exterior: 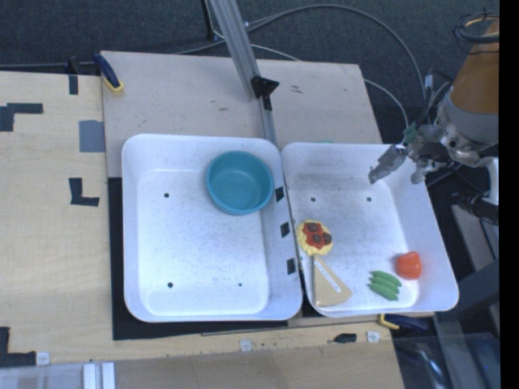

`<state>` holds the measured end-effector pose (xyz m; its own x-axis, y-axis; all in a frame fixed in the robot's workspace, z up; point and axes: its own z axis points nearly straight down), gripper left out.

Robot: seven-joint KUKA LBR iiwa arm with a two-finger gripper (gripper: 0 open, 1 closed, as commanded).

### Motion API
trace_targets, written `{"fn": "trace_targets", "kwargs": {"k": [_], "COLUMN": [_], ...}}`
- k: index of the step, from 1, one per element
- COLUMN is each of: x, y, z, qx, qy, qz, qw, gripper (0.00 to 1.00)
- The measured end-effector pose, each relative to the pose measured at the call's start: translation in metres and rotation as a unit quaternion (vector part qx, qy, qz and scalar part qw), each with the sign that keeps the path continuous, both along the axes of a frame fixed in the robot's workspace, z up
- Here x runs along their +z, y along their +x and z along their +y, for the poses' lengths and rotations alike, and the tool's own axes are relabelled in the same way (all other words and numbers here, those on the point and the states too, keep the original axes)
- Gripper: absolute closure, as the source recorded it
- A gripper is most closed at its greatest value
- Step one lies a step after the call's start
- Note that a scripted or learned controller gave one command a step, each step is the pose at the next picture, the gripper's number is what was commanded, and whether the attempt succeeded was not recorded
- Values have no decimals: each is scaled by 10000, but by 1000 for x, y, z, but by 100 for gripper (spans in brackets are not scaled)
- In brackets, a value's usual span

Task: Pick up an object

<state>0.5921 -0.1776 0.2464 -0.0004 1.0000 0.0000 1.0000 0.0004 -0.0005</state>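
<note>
In the right bin (357,209) lie a toy pizza slice (321,264), a green pea pod (384,284) and a small red-orange tomato (408,265), all near its front edge. A blue bowl (239,182) stands upright at the back of the left bin (195,258). My gripper (399,168) hangs over the right bin's far right corner, well away from every object. It is open, and nothing sits between its fingers (383,168).
A slanted metal pole (239,39) comes down to the gap between the bins at the back. Cables (357,23) loop behind the right bin. A yellow-handled clamp (109,73) sits at the board's far left corner.
</note>
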Motion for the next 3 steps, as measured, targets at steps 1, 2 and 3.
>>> {"fn": "trace_targets", "kwargs": {"k": [1, 2, 3], "x": [-61, -124, -158], "y": [-6, -4, -4], "z": [2, 2, 3], "qx": [1, 1, 2], "qy": [4, 6, -2], "qz": [23, 29, 0], "qw": [10000, 10000, 10000], "gripper": [0, 0, 0]}}
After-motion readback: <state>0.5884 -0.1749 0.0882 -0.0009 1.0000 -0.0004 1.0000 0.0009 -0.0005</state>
